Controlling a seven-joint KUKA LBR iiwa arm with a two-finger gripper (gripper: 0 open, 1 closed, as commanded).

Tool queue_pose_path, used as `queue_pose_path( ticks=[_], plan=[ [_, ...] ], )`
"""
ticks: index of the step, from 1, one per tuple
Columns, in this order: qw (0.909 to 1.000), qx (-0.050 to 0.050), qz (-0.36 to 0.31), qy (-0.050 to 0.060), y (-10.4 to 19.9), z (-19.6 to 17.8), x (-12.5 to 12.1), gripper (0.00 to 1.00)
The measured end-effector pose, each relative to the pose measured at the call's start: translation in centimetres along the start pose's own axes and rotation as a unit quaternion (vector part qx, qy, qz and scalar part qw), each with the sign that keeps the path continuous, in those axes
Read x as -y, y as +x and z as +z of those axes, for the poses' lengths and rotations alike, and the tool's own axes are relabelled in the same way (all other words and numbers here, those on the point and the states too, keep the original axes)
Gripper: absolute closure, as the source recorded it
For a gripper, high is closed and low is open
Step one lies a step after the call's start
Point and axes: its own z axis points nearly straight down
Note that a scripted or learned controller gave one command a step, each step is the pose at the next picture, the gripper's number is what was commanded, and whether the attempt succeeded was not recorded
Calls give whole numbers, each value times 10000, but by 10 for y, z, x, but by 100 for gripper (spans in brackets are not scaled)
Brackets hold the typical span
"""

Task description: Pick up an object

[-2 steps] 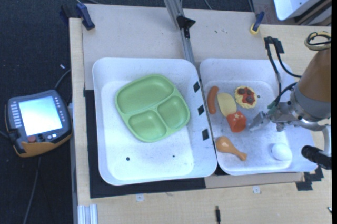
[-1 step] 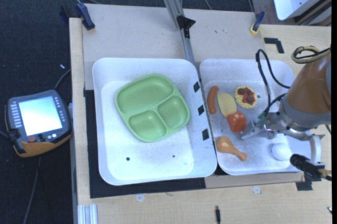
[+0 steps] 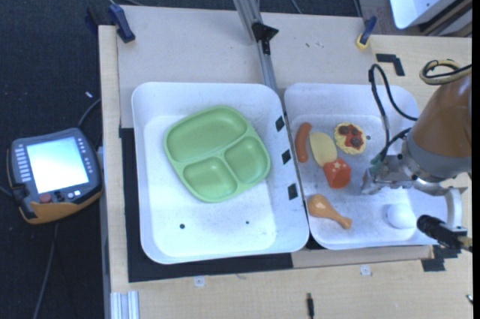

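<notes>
Fingers (image 3: 373, 182) low in right bin (image 3: 352, 96), openness unclear, nr tomato (image 3: 337, 173)

Claw (image 3: 373, 182) is dull grey metal, w/ an orange band on the arm (image 3: 442, 133) just behind it and grey below that. Just left of claw: red toy pepper (image 3: 337, 173). Up-left of claw: pale yellow piece (image 3: 323, 148), an orange-red sausage (image 3: 302, 142), and a small pizza (image 3: 350, 137) w/ tan crust and red topping w/ dark specks. Down-left of claw: tan-orange drumstick (image 3: 328, 210). Just below-right of claw: white egg-like thing (image 3: 400, 216). Both bins white: right bin (image 3: 330, 96) under claw, left bin (image 3: 150, 160) far left, lightly speckled w/ a few dark spots. In it, a light green 3-section plate (image 3: 217, 154). Bench (image 3: 187, 47) beige.
</notes>
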Motion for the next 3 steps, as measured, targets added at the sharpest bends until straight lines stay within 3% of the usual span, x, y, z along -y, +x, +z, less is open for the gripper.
queue_pose_path(
  ticks=[1, 3],
  plan=[
    [10000, 21, -14, -38, 4, -59, -10, 100],
    [10000, 22, -13, -42, 12, -168, -8, 100]
  ],
)
